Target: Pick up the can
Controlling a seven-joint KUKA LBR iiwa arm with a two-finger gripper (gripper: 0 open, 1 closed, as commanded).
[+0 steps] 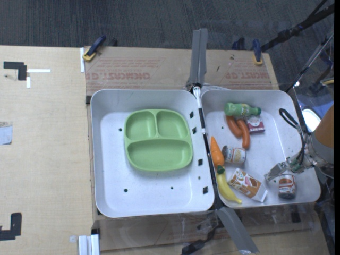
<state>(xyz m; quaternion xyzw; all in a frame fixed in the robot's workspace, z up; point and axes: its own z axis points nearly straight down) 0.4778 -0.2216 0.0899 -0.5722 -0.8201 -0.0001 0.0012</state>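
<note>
A robot arm reaches in from the right over the right bin (pixel 297 108), its end effector (pixel 281 170) poised low in the near right corner, just above and beside a can (pixel 287 186) lying there. Whether the end effector is spread or pressed together cannot be told at this angle; nothing is seen pinched in it. A second can (pixel 234 155), lying on its side, rests near the bin's middle, touching a carrot (pixel 217 152) at the dividing wall. The placement suggests the arm is lining up on the corner can, which sits close to the bin wall and may leave little room for a grasp.

Around them lie a banana (pixel 227 187), a juice carton (pixel 246 185), a green bottle (pixel 241 110), two sausages (pixel 240 130) and a small red packet (pixel 256 125). The left bin (pixel 106 158) holds a green divided plate (pixel 158 139). Both bins sit on a table (pixel 42 142) of pale wood, backed by cardboard (pixel 138 68) held by clamps (pixel 95 47), with dark carpet (pixel 133 9) beyond.
</note>
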